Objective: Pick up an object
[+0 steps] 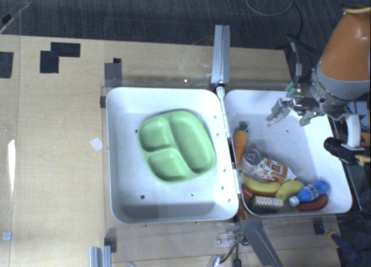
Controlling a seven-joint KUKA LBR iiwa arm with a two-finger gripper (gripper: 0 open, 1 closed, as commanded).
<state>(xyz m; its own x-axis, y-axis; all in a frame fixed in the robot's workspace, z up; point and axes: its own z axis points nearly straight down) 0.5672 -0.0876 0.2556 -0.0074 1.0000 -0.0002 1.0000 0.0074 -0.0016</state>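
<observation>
Orange plastic toy carrot [240, 140], noted against the right-hand white bin [324, 161]'s left wall, is judged light, rigid, best gripped mid-body; the two-finger gripper [293, 111] is seen spread, empty.

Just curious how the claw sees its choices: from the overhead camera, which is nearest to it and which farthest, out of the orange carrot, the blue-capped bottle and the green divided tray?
1. Orange carrot, at the right bin's left wall, nearest the gripper.
2. Blue-capped bottle, in the right bin's lower corner, farther.
3. Green divided plastic tray, in the left bin, farthest.
</observation>
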